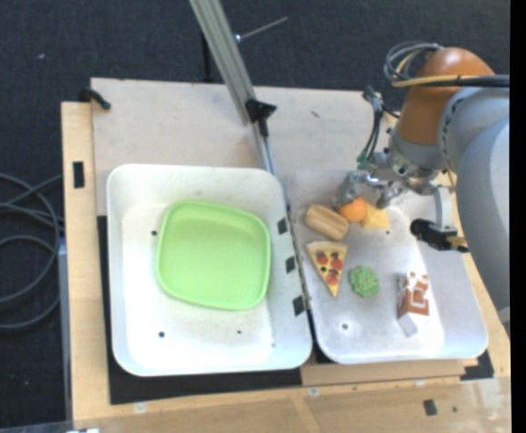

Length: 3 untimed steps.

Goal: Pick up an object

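Beside hand (367, 190): orange ball (355, 209), bread roll (326, 222)

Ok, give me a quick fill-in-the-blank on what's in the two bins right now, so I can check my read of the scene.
1. The left bin holds a square plate coloured ____.
2. The toy pizza slice lies in the ____ bin.
3. The gripper is above the far end of the right bin, next to a small ____ ball.
4. The green broccoli-like piece lies between the pizza slice and a red and white ____.

Missing words: green; right; orange; carton
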Each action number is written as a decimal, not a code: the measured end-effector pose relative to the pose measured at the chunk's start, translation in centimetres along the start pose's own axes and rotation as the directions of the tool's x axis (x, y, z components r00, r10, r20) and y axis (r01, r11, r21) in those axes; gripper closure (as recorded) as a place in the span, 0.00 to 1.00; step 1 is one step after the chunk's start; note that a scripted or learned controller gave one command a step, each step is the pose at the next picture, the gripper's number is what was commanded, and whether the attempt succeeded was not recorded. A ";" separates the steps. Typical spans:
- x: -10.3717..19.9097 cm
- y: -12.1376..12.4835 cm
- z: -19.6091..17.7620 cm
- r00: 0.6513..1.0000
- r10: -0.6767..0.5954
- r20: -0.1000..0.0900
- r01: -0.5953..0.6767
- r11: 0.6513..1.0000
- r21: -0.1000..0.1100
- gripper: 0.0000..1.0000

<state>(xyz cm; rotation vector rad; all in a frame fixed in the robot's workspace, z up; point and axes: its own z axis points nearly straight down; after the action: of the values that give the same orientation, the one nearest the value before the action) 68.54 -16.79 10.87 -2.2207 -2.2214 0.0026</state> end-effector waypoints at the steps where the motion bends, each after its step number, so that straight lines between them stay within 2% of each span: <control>1: -0.1 0.1 -1.4 1.000 -0.001 0.001 0.001 1.000 -0.005 1.00; 2: -0.1 -0.6 -6.2 1.000 0.001 0.000 -0.001 1.000 -0.007 1.00; 3: -0.4 -0.2 -12.5 1.000 0.001 0.001 -0.001 1.000 -0.008 1.00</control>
<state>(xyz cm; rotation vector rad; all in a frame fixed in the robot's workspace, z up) 68.35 -17.21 23.42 -2.2260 -2.2250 -0.0061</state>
